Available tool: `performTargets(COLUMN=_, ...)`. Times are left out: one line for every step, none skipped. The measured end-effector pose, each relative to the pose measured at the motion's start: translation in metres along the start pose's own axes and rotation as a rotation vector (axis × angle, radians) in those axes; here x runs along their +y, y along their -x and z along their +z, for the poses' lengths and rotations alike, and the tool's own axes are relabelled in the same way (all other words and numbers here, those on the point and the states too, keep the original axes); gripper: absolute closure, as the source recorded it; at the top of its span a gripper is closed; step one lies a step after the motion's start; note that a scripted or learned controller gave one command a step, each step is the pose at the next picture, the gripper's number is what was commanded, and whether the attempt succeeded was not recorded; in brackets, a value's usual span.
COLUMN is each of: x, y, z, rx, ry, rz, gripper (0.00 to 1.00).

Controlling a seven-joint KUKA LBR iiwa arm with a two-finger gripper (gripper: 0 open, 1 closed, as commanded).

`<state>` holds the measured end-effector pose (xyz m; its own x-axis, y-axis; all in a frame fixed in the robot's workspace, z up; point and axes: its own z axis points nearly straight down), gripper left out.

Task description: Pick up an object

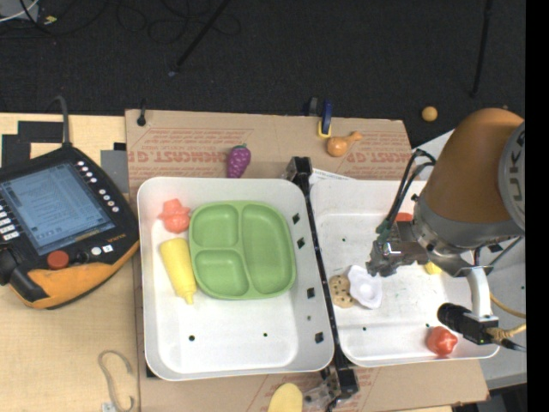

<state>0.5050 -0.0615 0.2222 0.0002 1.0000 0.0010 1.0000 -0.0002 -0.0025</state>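
Camera view looks down on both bins, and my tool (383,263) hangs low over the right bin (382,204), a little left of its middle, with my arm reaching in from the right. Just below and left of the tool lies a crumpled white thing (367,288). Close on its left, touching or nearly so, sits a speckled cookie (340,289) near the bin's left wall. A red fruit-like piece (442,341) lies well apart in the lower right corner of the same bin. The left bin (232,337) carries a green divided plate (240,250), a yellow bottle (178,267) just beside the plate's left edge, and a pinkish-red piece (174,215) above the bottle; all of that is well away from me. I cannot tell how far open my tool is, since its tip is dark and small under the wrist. I see nothing raised in it, and the white thing seems to rest on the bin floor. I judge that I am at the approach step, lined up on the white thing, with the grasp not yet made. The next move calls for a straight descent centred on the white thing rather than on the seam between it and the cookie, then a firm close and a lift. It looks soft, so it may fold or slip, and the cookie may get nudged.
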Motion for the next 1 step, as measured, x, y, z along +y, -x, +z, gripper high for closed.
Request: performTargets(x=0.0000, y=0.0096, z=-0.0132, rx=-0.001, ry=0.000, rz=0.000, gripper=1.00)
